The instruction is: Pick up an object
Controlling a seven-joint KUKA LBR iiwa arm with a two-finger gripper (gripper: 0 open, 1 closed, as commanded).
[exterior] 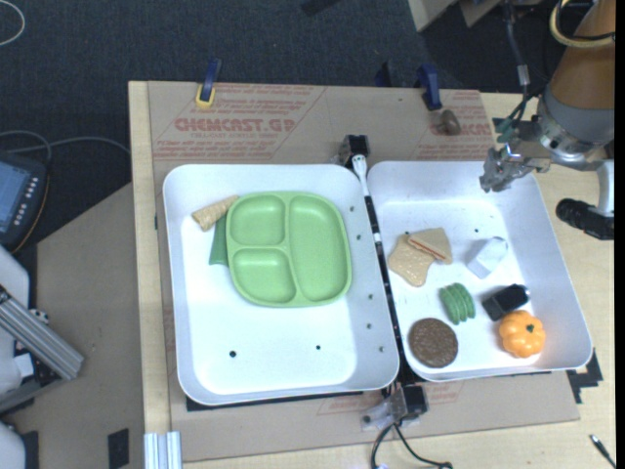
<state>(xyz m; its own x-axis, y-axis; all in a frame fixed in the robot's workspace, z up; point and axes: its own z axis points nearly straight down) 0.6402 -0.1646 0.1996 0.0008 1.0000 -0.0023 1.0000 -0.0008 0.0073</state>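
1. Whether the gripper (498, 174) is parted or closed cannot be told; nothing is seen held, and it is poised above the right bin's (562, 262) far corner.
2. Candidate objects are laid in that bin: sandwich (420, 254), white block (485, 256), green piece (456, 302), black block (505, 300), orange pumpkin (521, 334), brown disc (433, 342).
3. A green divided plate (290, 247) is seen in the left bin (195, 340).

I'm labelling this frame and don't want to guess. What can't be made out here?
- Gripper, camera view: small and blurred over the right bin's far corner; jaws open or shut, unreadable.
- Arm: cut off by the right edge.
- Tan item and dark green sheet in the left bin: partly under the green plate.
- Black item: too small to identify.
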